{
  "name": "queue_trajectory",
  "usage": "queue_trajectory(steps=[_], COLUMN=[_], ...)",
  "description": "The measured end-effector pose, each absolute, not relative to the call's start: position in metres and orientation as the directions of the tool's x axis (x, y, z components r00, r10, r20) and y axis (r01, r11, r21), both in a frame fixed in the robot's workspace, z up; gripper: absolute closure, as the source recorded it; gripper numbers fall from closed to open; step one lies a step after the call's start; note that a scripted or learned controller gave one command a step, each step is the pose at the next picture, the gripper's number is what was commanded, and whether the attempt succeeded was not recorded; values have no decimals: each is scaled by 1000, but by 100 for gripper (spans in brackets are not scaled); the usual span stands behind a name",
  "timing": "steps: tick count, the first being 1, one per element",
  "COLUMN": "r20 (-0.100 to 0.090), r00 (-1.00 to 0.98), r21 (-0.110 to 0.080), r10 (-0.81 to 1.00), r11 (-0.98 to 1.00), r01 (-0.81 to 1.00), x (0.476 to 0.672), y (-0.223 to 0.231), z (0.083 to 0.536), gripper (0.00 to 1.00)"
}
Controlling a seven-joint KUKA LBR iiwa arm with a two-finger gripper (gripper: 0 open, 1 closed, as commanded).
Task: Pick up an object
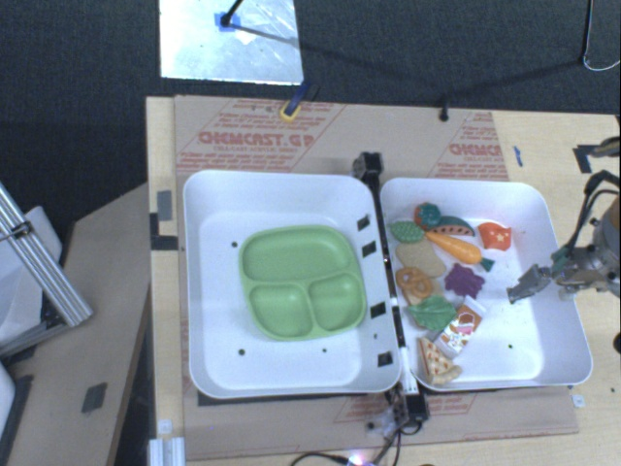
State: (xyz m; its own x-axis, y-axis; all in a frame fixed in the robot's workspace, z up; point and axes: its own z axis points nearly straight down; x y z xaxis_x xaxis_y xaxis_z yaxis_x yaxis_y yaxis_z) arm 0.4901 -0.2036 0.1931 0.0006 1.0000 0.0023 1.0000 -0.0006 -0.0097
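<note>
Near edge, right bin (558,357): pizza slice (439,362) and small carton (460,328) at about 6 o'clock within the toy cluster. Farther in: purple piece (465,282), pretzel (415,282), then carrot (454,247), long axis running 10 to 4 o'clock. Gripper (524,286) poised over bare bin floor, toys lying toward 9 o'clock from it, purple piece nearest. Nothing seen between fingers; opening too small and blurred to tell. Left bin (209,357): green divided plate (296,282).
</note>
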Motion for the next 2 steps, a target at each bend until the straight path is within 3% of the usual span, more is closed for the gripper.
queue_trajectory(steps=[1, 2], r20=[-1, 1], r00=[-3, -2], r21=[1, -2], r10=[1000, 1000], r11=[3, 2], r01=[1000, 1000], x=[493, 499], y=[-203, -200], z=[198, 155], gripper=[0, 0])
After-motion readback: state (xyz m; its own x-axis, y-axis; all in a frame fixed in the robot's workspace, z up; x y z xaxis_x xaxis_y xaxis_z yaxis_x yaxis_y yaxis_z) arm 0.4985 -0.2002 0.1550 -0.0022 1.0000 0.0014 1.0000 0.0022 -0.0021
